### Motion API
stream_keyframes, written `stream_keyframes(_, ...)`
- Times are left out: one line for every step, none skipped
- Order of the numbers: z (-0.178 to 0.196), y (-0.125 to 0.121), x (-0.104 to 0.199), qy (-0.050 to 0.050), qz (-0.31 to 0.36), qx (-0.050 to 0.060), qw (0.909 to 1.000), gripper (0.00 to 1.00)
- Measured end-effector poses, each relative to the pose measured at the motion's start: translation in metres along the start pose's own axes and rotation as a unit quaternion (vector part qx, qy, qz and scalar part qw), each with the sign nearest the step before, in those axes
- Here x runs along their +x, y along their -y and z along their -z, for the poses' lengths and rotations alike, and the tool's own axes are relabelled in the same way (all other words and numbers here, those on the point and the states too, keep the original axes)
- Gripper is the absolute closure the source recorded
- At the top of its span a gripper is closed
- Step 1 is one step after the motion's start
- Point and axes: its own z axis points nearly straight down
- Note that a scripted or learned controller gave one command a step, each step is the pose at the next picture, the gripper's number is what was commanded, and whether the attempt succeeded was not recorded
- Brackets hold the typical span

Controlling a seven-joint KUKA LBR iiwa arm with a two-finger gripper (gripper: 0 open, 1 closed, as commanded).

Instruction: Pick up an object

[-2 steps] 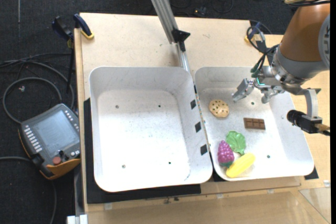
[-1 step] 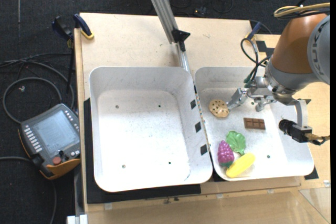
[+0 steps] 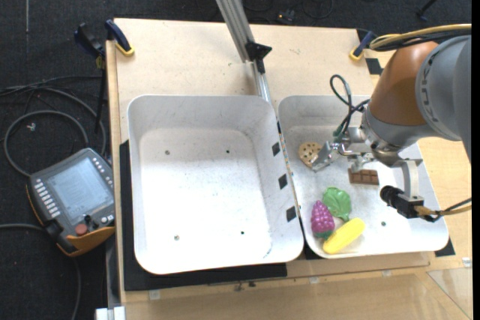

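Right bin (image 3: pixel 427 236) w/ gripper (image 3: pixel 327 156) low beside round cookie (image 3: pixel 307 153), can't tell its state; cookie looks light, stiff, prob crumbly, so pinch across edges gently.

The arm (image 3: pixel 420 97) reaches leftward, its claw (image 3: pixel 327 157) lowered.

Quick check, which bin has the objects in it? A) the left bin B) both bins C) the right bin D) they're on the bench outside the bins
C: the cookie, chocolate bar, green leaf, purple grapes and yellow corn all lie in the right bin, under the arm.
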Motion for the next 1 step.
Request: stream_keyframes(-0.0187, -0.0003, 0.0005, 0.0, 0.0, -0.003, 1.0, 0.0)
